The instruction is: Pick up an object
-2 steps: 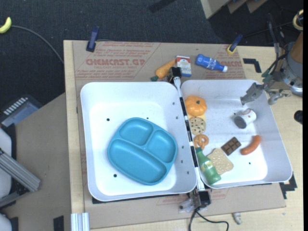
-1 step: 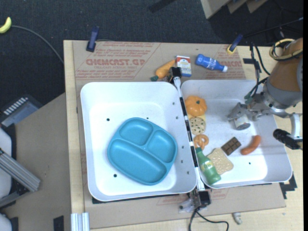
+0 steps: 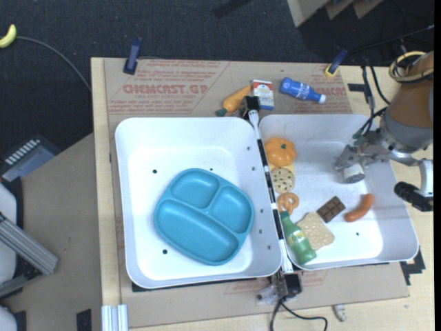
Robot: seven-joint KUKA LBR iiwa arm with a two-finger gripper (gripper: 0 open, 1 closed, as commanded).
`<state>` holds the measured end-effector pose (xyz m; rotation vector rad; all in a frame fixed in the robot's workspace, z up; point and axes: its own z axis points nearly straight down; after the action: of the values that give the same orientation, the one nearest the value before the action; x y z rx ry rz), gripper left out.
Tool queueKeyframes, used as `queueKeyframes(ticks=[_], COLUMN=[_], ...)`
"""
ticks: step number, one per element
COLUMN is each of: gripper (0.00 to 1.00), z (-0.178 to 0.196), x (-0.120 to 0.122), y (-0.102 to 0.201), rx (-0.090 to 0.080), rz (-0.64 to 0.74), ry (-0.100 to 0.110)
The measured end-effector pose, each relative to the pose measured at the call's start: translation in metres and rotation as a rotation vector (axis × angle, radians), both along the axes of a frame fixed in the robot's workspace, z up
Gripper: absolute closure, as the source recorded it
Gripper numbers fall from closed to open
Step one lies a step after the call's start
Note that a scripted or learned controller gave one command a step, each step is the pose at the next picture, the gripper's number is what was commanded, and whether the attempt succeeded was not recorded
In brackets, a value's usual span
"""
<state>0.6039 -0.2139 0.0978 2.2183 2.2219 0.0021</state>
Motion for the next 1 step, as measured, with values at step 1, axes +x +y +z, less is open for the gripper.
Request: queueKeyframes(ticks=[1], gripper=[1.0], z=[0.021], x=[0.0333], y=[0.0571], rx=[-0.001], rz=[0.0], ry=[-0.001])
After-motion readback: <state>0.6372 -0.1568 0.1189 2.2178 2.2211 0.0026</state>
